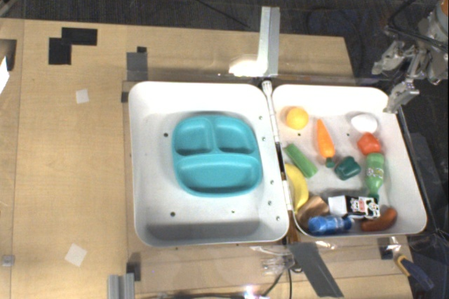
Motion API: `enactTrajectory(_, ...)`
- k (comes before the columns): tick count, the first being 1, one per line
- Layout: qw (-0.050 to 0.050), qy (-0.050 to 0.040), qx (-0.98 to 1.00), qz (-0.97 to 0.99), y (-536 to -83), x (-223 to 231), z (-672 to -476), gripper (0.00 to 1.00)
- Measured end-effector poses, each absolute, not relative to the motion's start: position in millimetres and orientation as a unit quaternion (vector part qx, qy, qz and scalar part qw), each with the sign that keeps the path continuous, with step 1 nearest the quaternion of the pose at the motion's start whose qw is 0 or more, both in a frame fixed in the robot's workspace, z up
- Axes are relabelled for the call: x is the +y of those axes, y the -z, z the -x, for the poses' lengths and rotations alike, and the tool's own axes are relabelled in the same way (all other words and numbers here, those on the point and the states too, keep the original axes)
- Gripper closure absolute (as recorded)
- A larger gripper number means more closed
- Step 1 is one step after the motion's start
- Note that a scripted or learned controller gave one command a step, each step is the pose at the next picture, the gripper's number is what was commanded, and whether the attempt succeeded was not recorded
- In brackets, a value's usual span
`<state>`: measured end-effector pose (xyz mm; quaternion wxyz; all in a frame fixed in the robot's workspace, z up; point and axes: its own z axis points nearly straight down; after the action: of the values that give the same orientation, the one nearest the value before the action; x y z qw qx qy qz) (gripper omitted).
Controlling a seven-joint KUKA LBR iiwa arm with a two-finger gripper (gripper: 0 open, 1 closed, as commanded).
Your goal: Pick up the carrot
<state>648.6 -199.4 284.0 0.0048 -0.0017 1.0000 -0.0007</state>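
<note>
**Carrot lies in the right bin among the toy food; arm off at the upper right**

Two shallow white bins sit side by side on the wooden worktop (70, 171). The left bin (151, 220) holds a single thing: a turquoise divided plate (214, 154), lying flat near its middle, with two small sections at the far side and one long section nearer the camera.

The right bin (414, 192) is crowded. The carrot (324, 139) lies in its upper middle, orange, pointing roughly away from the camera. A yellow lemon (297, 117) sits just up and left of it, and a green cucumber (300, 160) lies slantwise just below and left. A small dark green block (346, 167) rests just right of the carrot's lower end. Farther right are a white round piece (363, 123), a red-orange pepper (369, 144) and a green bottle (374, 173). A banana (298, 187) lies along the left wall. Along the near wall lie a blue item (326, 224), a small white carton (354, 206) and a brown sausage (379, 219).

The gripper (405, 83) hangs over the right bin's upper right corner, well apart from the carrot. Whether its jaws are released or clenched I cannot tell; nothing shows between them.
</note>
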Motion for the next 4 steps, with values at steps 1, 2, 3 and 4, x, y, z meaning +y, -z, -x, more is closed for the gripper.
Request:
enactTrajectory(1, 0.001, 0.0004, 1.0, 0.013, -98, -191, -668.5, 0.0)
enactTrajectory(2, 0.006, -0.0002, 1.0, -0.013, -88, -139, -633.1, 0.0)
enactTrajectory(3, 0.006, -0.0005, 0.987, -0.16, -89, -112, -603.9, 0.0)
enactTrajectory(4, 0.006, -0.0016, 0.938, -0.347, -88, -86, -625.6, 0.0)
